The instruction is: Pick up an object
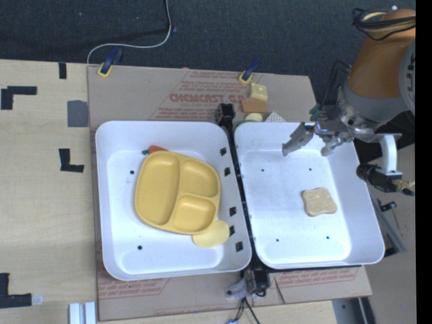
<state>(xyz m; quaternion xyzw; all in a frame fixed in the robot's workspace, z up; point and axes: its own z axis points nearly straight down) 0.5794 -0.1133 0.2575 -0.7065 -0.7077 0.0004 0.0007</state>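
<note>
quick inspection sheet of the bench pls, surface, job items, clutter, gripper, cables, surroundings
surface: two white bins, left bin and right bin, on cardboard sheet
job's things: toast slice in right bin; yellow divided plate and pale yellow piece in left bin
clutter: small blocks behind the bins
grippers: gripper open above right bin's far edge, holding nothing
cables: white cable on dark floor
surroundings: wooden bench with black marks

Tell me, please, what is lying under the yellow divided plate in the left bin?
Under the yellow divided plate, a pale yellow round piece pokes out at its lower right edge, and something red-orange shows at its top edge. The plate covers the rest of both, so their full shapes are hidden.
</note>
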